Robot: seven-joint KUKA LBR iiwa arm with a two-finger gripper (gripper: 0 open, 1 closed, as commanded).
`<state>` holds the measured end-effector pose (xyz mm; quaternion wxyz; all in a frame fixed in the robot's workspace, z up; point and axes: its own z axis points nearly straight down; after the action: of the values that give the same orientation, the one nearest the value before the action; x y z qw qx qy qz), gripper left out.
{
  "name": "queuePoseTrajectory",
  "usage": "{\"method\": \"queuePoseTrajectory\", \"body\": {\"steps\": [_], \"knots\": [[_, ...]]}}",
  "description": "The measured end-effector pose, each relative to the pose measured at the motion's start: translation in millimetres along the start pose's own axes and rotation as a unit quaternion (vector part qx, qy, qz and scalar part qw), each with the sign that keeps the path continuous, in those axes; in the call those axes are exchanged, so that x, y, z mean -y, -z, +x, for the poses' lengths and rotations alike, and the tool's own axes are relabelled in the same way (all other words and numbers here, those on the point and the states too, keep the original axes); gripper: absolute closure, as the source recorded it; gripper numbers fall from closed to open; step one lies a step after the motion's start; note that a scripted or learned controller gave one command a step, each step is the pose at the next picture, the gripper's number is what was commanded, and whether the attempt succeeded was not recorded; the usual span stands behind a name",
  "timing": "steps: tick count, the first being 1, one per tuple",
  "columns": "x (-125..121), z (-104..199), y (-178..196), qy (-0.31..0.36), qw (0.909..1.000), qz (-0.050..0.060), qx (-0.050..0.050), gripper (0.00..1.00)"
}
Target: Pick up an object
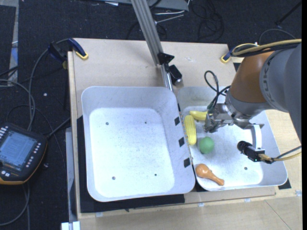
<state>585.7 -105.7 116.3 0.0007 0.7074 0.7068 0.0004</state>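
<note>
In the right bin (268,176) lie a yellow corn cob (190,130) along its left wall, a yellow banana-like piece (197,114) behind it, a green ball (206,145) and an orange gourd-shaped toy (209,173) near the front. My gripper (211,123) hangs low over the bin's left part, just right of the corn cob and banana piece and above the green ball. Nothing shows between its tips.
The left bin (96,104) sits beside the right one, with black clips (182,140) on their shared wall. A slanted metal pole (148,28) rises behind the bins. A black part (249,150) on the wrist hangs over the right bin. A teach pendant (17,150) lies far left.
</note>
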Motion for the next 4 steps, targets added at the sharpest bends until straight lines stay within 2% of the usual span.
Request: {"method": "queuePoseTrajectory", "body": {"steps": [1,2,4], "knots": [[3,0,62,0.001,1.0,-0.002,0.0,1.0],[2,0,96,0.001,1.0,-0.001,0.0,1.0],[-7,99,101,0.003,1.0,0.001,-0.001,1.0]]}}
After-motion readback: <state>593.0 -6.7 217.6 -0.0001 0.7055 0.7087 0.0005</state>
